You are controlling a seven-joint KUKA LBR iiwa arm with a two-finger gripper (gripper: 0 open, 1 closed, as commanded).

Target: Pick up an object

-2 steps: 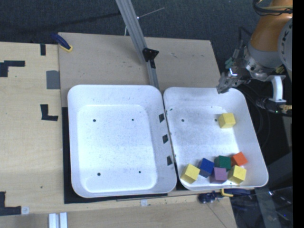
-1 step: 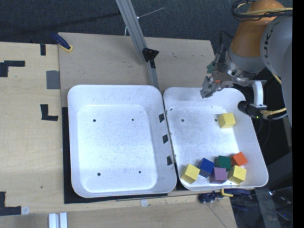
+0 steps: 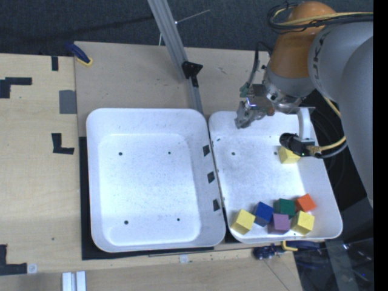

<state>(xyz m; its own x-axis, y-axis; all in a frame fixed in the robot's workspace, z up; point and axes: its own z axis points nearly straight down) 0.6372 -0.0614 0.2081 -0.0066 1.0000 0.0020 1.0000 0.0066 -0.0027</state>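
Several small blocks lie in the right bin [image 3: 242,168]. A yellow block [image 3: 288,156] rests alone near its right wall. Along the front edge cluster a yellow block [image 3: 244,221], a blue block [image 3: 264,213], a green block [image 3: 284,207], a purple block [image 3: 280,222], an orange block [image 3: 306,202] and another yellow block [image 3: 304,222]. My gripper [image 3: 245,119] hangs over the right bin's back left corner, well away from all the blocks. Nothing shows between its fingers.
The left bin [image 3: 97,180] sits beside the right one, their walls touching in the middle. A grey metal post [image 3: 173,35] slants up from behind the bins. A black cable fitting [image 3: 294,142] hangs by the lone yellow block.
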